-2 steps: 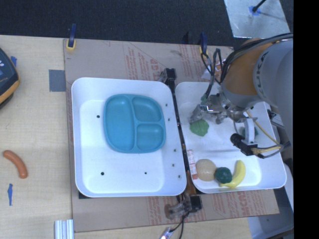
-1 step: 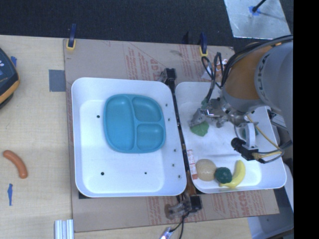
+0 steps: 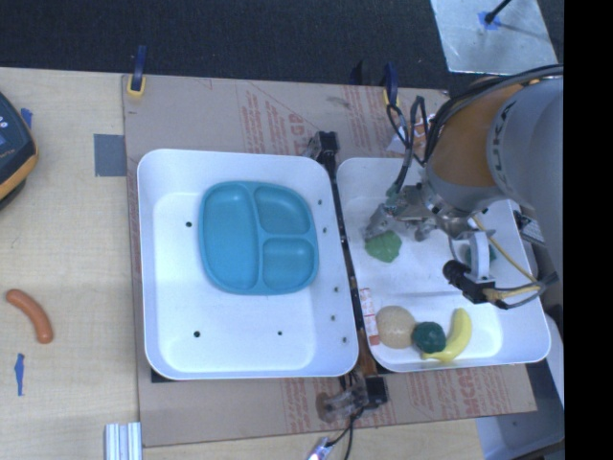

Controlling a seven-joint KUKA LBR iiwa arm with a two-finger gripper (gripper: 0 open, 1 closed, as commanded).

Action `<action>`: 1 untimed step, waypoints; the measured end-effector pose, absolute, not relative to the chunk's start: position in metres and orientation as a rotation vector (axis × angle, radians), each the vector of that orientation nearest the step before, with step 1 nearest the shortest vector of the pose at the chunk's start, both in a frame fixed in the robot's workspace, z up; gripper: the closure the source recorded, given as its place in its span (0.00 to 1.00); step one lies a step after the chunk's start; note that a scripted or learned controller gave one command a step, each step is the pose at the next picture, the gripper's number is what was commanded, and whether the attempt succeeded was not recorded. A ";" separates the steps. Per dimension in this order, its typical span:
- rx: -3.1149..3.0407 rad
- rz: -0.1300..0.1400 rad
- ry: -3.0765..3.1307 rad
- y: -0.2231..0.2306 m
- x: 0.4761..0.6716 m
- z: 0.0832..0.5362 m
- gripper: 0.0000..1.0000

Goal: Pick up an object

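my gripper (image 3: 381,226) low in right bin (image 3: 517,348) | just over green lump (image 3: 385,247), lined up to grab | finger state: can't tell

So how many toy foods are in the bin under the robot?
4: a light green piece by the gripper, and a beige ball, dark green ball and banana along the near edge. The arm may hide more.

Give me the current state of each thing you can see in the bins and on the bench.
Blue divided plate: flat in left bin.
Green object: in right bin, at the gripper.
Beige ball: resting near right bin's front.
Dark green ball: beside the banana.
Sausage: on bench, outside bins.
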State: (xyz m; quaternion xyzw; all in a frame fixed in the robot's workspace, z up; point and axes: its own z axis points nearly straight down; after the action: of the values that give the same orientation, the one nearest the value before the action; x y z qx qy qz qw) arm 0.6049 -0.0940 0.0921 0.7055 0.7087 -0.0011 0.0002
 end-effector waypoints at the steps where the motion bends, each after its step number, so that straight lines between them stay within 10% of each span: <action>1: 2.215 -0.003 2.228 -0.098 0.617 0.092 0.00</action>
State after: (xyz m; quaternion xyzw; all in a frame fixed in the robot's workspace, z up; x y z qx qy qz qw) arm 0.6168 -0.0985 0.0922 0.7050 0.7092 -0.0011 -0.0001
